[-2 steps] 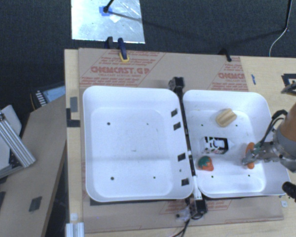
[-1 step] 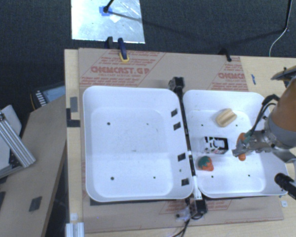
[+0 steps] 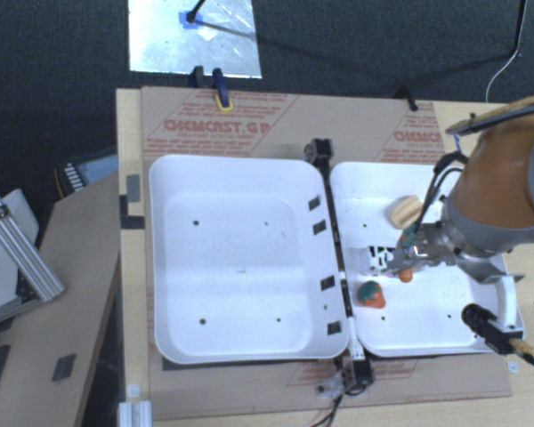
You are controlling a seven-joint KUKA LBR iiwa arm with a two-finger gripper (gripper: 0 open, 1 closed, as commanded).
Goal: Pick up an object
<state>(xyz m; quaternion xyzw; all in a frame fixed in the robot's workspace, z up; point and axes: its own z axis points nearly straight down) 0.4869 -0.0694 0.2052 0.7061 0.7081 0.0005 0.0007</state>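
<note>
- Arm [image 3: 503, 181]: 1 grey KUKA arm with an orange band above the wrist, entering from 3 o'clock and reaching toward 9 o'clock over the right bin [image 3: 445, 327]. The wrist is bent downward, so the orange band sits high and the tool end sits low over the bin floor.
- Gripper [image 3: 399, 258]: at the arm's 9 o'clock end, near the middle of the right bin, close above the floor. Whether it is spread or pressed together cannot be told; the tool is small and dark against a dark patch on the bin floor.
- Small orange object [image 3: 406, 276]: just at the gripper's 5 o'clock side, touching or nearly touching it; contact cannot be judged, and nothing shows it between the tool's tips.
- Orange-and-green object [image 3: 370, 294]: lies on the right bin's floor at 7 o'clock from the gripper, near the divider between the 2 bins, apart from the tool.
- Tan rounded object [image 3: 405, 210]: lies on the right bin's floor at 12 o'clock from the gripper, partly beside the arm's cables.
- Left bin [image 3: 240, 256]: at 9 o'clock from the arm, side by side with the right bin, on a brown board [image 3: 249, 123].
</note>
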